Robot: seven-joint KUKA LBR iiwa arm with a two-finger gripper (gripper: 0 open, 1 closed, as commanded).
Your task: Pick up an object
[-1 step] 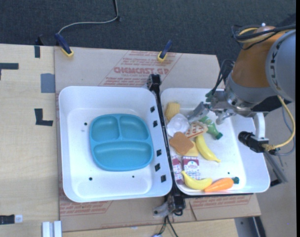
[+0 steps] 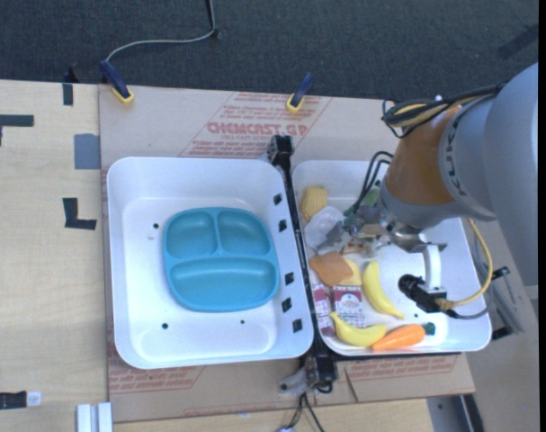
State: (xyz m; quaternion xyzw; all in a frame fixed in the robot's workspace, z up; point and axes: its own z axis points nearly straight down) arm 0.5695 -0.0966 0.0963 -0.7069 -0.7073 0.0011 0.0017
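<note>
My gripper (image 2: 361, 229) is low in the right bin (image 2: 461, 331), over the left part of a pile of toy food. Just left of it lie a pale crumpled item (image 2: 326, 232) and a yellow piece (image 2: 313, 200). Below it sit a tan bread-like piece (image 2: 332, 267), a banana (image 2: 380, 289), a red box (image 2: 348, 305), a second banana (image 2: 357, 333) and an orange carrot (image 2: 401, 336). The wrist hides what is directly under the gripper.
The left bin (image 2: 138, 241) holds a blue divided plate (image 2: 222, 258). A black divider with clips (image 2: 290, 241) runs between the bins. The arm's grey and orange body (image 2: 443, 165) covers the right bin's upper right. Cables (image 2: 434, 300) hang near the bin's right side.
</note>
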